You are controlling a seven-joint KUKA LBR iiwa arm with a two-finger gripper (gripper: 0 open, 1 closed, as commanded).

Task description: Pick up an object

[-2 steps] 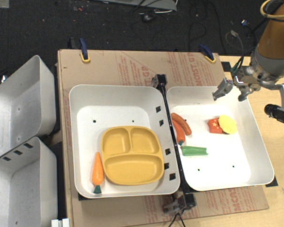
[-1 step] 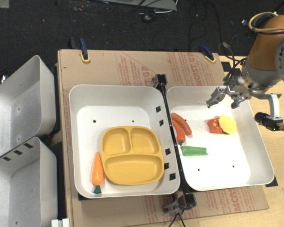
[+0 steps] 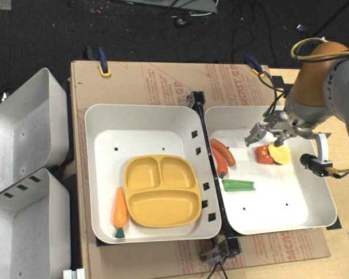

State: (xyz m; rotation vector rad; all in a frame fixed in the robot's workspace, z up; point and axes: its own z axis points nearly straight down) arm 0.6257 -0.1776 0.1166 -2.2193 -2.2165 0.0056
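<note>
Claw [image 3: 271,133] hung over the right bin [image 3: 279,214], near its far right corner, fingers spread apart, gripping nothing. Red piece [image 3: 263,154] and yellow piece [image 3: 280,154] lay touching just beneath it. Sausages [image 3: 221,154] and green bean [image 3: 238,185] sat along that bin's left edge.

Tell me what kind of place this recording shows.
Probably a robotics lab bench rather than a kitchen: two shallow white plastic bins sit on a board, holding a toy orange carrot and a yellow divided tray, with loose cables on dark carpet.
</note>
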